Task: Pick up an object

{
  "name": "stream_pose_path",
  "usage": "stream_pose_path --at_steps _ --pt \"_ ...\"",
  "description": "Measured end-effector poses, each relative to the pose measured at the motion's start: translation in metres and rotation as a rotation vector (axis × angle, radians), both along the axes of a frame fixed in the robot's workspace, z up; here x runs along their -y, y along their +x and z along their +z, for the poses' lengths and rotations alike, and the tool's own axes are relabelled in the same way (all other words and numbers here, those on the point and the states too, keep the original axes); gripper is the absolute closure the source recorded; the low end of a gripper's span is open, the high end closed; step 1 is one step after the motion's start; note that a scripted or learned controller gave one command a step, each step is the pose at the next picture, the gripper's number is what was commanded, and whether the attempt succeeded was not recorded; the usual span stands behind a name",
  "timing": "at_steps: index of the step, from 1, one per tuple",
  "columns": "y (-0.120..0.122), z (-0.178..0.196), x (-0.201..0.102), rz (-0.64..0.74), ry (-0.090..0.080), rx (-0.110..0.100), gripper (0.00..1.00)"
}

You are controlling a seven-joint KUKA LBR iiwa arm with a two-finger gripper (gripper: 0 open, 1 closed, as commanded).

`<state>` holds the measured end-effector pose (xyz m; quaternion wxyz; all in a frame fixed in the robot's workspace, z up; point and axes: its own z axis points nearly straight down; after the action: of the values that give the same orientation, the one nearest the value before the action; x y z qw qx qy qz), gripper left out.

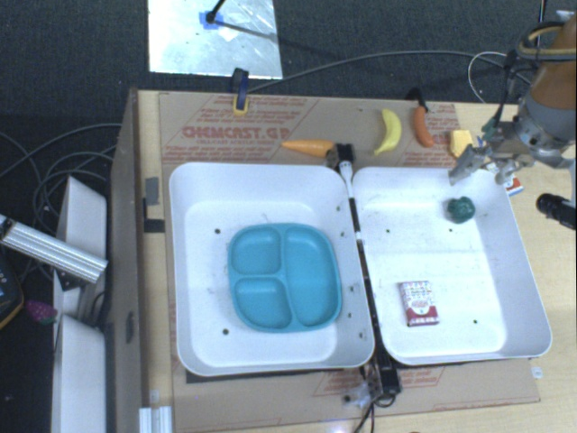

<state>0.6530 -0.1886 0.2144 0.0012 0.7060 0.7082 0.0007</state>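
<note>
One green lump just below tool; tool wide, holding nothing

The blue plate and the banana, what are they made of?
The blue plate looks like smooth plastic: one even colour, moulded compartments with soft, rounded edges. The banana is probably a plastic toy too, plain bright yellow without spots, though it's too small to be sure.

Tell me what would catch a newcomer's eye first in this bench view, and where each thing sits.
The bright blue divided plastic plate draws the eye first, lying in the middle of the left white bin. In the right white bin lie a small dark green lump near the far edge and a red and white carton nearer the front. The grey arm's gripper hangs over that bin's far right corner, just above the lump.
</note>
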Motion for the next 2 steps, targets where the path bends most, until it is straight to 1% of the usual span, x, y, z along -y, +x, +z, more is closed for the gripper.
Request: stream_pose_path --at_steps 1,2 --pt "0.015 -0.128 0.017 0.001 0.002 -0.004 0.00" --pt "0.017 -0.115 0.018 0.005 -0.002 0.003 1.00"
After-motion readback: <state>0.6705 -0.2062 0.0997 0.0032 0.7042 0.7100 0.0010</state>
